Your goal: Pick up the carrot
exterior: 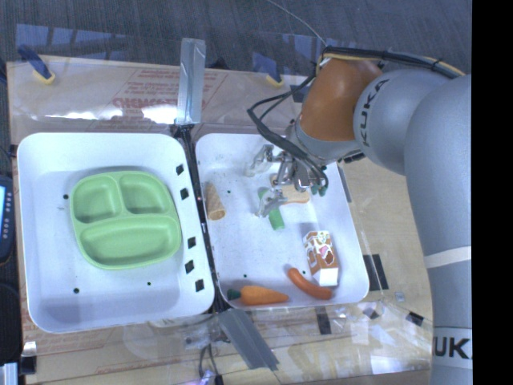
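A: Where is the carrot (262, 296) being seen?

B: It is lying flat near the front edge of the right bin (240, 239), just beside a sausage (309, 284) and close to a small carton (321, 257). Nothing is touching it.

A: And the pincer (280, 192)?

B: It is being held over the back half of that bin, above a green piece (275, 216), well apart from the carrot. Whether it is spread or closed cannot be told.

A: Progress?

B: Judged early: no grasp is being made; the reach, descent, closing and lift are all being left to do. A green tray (124, 219) is sitting in the left bin (48, 295).
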